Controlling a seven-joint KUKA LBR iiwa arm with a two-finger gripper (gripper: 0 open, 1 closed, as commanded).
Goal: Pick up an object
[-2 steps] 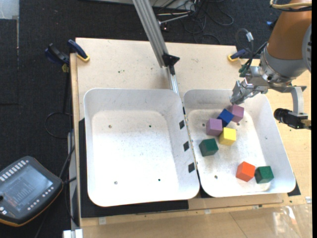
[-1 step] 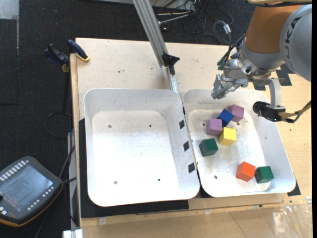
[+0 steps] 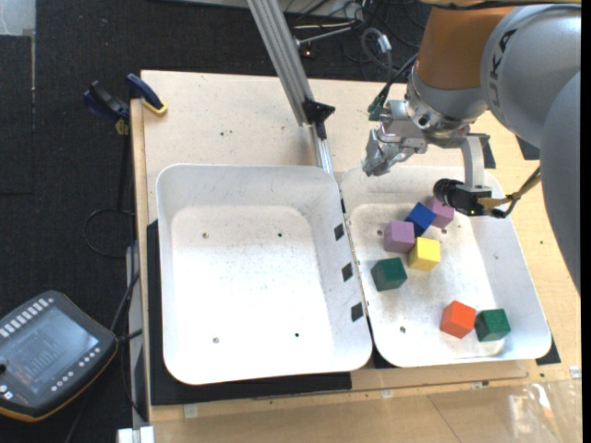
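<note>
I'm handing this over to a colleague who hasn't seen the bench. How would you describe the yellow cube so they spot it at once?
Look in the right-hand white bin, at the cluster of cubes in its upper middle. The yellow cube sits at the cluster's lower edge, just below the blue cube and right of the purple cube. It is the only yellow one on the bench.

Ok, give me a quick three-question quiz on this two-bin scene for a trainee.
1. True or false: the left bin holds the blocks.
2. How many green blocks lie in the right bin?
3. Which block touches the yellow block? A) orange B) purple C) none

Key:
1. False.
2. Two.
3. B, the purple block.
</note>
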